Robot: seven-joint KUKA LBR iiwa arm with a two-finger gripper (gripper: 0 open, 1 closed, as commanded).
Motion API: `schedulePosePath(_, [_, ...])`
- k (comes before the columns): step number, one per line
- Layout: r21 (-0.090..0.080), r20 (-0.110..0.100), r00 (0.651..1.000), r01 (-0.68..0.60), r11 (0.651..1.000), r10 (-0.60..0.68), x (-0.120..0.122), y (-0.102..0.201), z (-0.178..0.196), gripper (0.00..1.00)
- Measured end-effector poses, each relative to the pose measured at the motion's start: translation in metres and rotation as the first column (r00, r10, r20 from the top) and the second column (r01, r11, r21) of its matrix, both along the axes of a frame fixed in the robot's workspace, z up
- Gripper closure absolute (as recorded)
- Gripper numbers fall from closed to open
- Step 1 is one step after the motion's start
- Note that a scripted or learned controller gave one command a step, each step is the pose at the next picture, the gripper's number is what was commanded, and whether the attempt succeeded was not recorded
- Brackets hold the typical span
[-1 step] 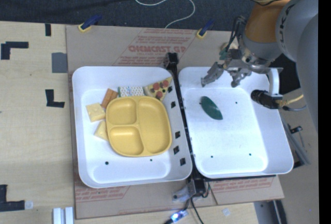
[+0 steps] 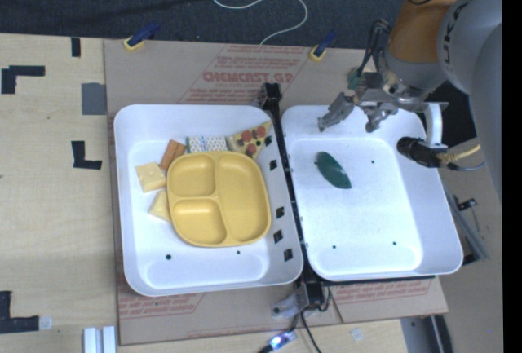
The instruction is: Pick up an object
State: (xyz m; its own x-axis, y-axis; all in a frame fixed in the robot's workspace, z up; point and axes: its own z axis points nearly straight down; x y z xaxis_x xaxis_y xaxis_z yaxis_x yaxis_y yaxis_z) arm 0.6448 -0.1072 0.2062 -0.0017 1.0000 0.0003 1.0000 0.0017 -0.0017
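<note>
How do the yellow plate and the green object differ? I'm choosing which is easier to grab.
The yellow plate is broad, squarish and split into compartments; the green object is small, slim and leaf-shaped. The plate lies in the left bin, crowded by small pieces along its upper-left side; the green object lies alone in the right bin, nearer the open hand. Both lie flat, ungrasped.

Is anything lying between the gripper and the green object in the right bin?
Nothing visible. The gripper, fingers open, hangs over the right bin's far edge, and only bare bin floor separates it from the dark green object. The yellow divided plate sits in the left bin.
</note>
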Motion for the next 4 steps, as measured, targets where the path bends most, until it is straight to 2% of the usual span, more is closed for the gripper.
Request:
schedulePosePath(1, [-0.002, -0.002, 1.0, 0.0, 1.0, 0.0, -0.003, 0.003, -0.043, 0.0])
schedulePosePath(2, [-0.001, -0.004, 1.0, 0.0, 1.0, 0.0, -0.001, 0.003, -0.108, 0.0])
schedulePosePath(3, [-0.002, -0.002, 1.0, 0.0, 1.0, 0.0, -0.002, 0.004, -0.123, 0.0])
schedulePosePath(4, [-0.001, 0.0, 1.0, -0.001, 1.0, 0.001, -0.002, 0.005, -0.112, 1.0])
